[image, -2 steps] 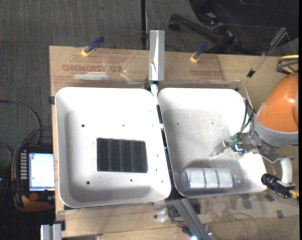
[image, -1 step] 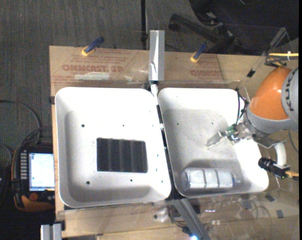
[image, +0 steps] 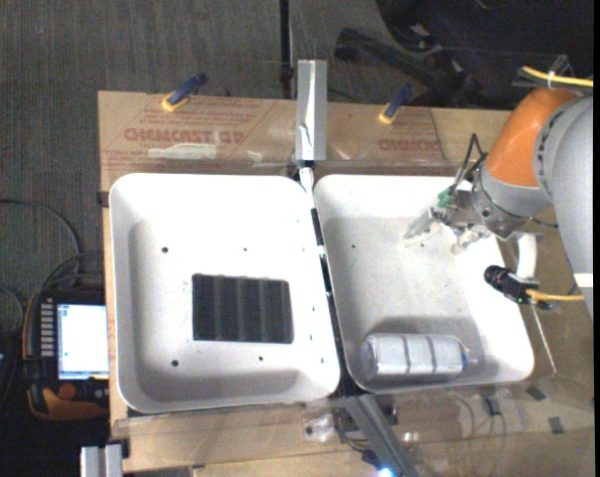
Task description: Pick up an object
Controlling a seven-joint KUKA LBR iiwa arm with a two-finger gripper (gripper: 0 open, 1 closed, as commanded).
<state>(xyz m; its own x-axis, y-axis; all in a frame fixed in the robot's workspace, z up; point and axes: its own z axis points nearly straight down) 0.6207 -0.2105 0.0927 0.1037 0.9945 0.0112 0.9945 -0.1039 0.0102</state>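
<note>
Our tool (image: pixel 441 229) hangs with fingers spread, holding nothing, near the right bin's (image: pixel 519 366) far edge. The clear bottle (image: pixel 417 356) lies at its near edge: light, slippery, best gripped across its middle.

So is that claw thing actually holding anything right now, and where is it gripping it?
No, nothing is held. The gripper hangs open over the right bin, and the grey bottle lies apart near the front wall.

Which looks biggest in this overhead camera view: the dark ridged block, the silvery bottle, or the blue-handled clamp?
1. Dark ridged block, in the left bin.
2. Silvery bottle, in the right bin.
3. Blue-handled clamp, clearly smallest.
</note>
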